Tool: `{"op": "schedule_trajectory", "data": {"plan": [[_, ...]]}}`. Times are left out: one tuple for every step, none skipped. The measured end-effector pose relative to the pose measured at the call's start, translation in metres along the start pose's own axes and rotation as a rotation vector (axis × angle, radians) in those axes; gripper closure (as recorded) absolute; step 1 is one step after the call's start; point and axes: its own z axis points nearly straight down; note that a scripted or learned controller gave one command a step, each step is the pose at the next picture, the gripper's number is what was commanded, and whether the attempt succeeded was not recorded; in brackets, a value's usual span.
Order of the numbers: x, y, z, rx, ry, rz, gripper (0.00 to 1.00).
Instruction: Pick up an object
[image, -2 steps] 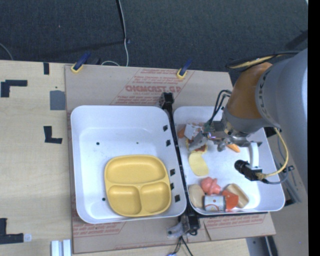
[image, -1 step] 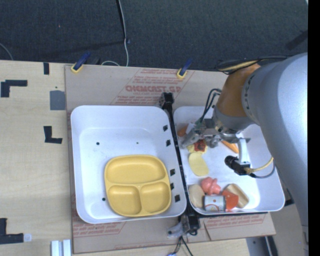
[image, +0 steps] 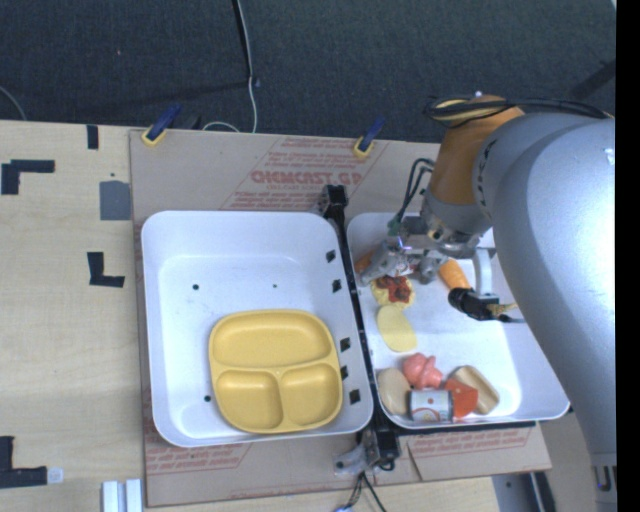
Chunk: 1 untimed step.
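Observation:
My gripper (image: 408, 264) is low over the back left part of the right bin (image: 530, 385). Just under it lies a small red and yellow toy food piece (image: 397, 290). An orange carrot-like piece (image: 455, 272) lies just to its right. A pale yellow oval slice (image: 396, 328) rests a little nearer the front. Nothing can be seen held between the fingers.
At the right bin's front lie a pink piece (image: 424, 370), a tan bun (image: 392, 388), a small can (image: 430, 406), a red-orange piece (image: 465, 402) and a tan slice (image: 482, 386). A yellow divided plate (image: 275, 368) fills the front of the left bin (image: 190, 260).

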Motion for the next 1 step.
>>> {"op": "schedule_trajectory", "data": {"plan": [[-0.0016,0.0008,0.0002,0.001,0.003,0.001,0.0]]}}
